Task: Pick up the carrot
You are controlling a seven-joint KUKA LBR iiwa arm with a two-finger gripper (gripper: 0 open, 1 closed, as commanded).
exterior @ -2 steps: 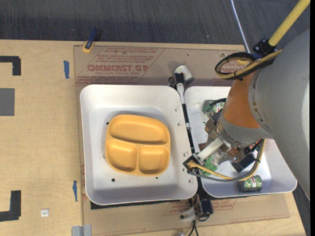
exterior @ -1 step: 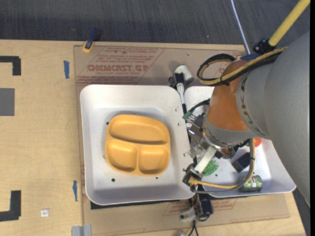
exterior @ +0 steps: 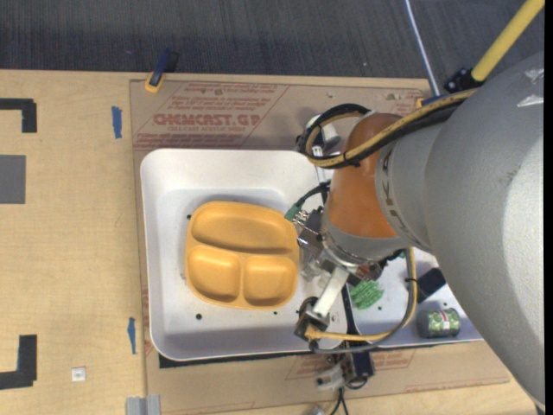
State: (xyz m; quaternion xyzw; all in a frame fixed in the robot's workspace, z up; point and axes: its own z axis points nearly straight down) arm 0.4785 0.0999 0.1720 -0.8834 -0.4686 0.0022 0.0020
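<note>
My gripper (exterior: 335, 271) hangs low over the strip where the two white bins meet, just right of the yellow plate. The grey arm and its orange band (exterior: 359, 193) cover most of the right bin (exterior: 406, 331). A green leafy piece (exterior: 367, 295) lies right beside the gripper in the right bin.
A yellow plate with three compartments (exterior: 242, 253) sits in the middle of the left bin (exterior: 164, 232). A small green-labelled can (exterior: 441, 322) lies on its side at the right bin's near edge, with a dark flat thing (exterior: 429, 281) behind it. Cardboard (exterior: 207, 115) lies under the bins.
</note>
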